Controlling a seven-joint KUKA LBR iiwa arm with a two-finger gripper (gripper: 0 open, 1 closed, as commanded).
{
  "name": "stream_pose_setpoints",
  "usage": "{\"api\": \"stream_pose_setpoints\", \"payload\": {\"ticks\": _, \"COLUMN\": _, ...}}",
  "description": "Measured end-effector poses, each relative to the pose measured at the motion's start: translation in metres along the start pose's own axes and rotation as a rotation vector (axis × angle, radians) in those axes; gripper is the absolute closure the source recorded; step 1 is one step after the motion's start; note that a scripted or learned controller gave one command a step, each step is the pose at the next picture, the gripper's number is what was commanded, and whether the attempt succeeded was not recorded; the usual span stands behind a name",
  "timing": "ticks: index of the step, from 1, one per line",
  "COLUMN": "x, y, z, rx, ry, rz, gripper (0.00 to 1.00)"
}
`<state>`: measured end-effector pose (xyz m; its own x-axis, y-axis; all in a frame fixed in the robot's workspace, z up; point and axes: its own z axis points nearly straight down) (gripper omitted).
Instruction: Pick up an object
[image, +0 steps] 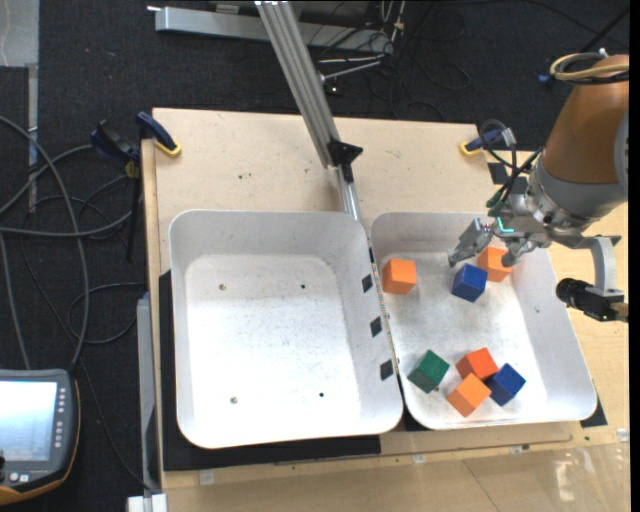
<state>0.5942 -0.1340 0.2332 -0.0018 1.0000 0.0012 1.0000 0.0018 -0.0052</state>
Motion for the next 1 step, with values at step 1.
{"api": "stream_pose_setpoints", "payload": {"ticks": 1, "x": -0.0002, "y": 0.0009, "z": -0.0024, "rx": -0.005, "ry": -0.001, "rz": 0.001, "gripper": 0.00}}
